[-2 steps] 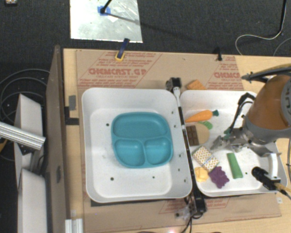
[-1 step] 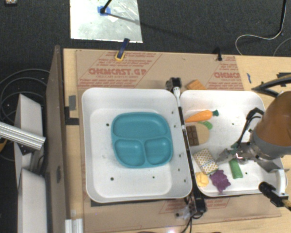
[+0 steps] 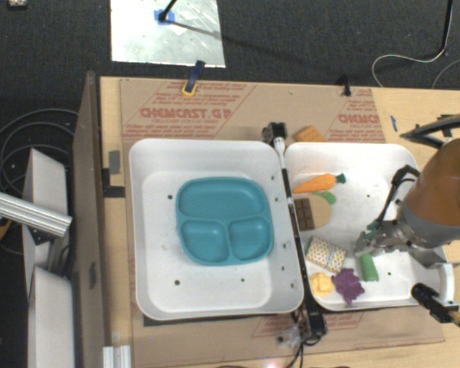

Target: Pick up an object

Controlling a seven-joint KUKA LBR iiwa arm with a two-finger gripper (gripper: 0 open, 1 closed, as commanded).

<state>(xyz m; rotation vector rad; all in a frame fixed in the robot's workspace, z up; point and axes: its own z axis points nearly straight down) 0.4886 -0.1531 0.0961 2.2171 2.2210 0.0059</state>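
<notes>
One carrot (image 3: 319, 182), leafy end rightward.

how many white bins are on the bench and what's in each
2. The left bin holds a blue divided plate. The right bin holds small toys, among them a carrot and a purple piece; the arm may hide more.

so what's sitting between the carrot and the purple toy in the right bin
In the camera view, between the carrot and the purple toy lie a brown block and, lower down, a pale patterned block, both resting on the right bin's floor.
</notes>
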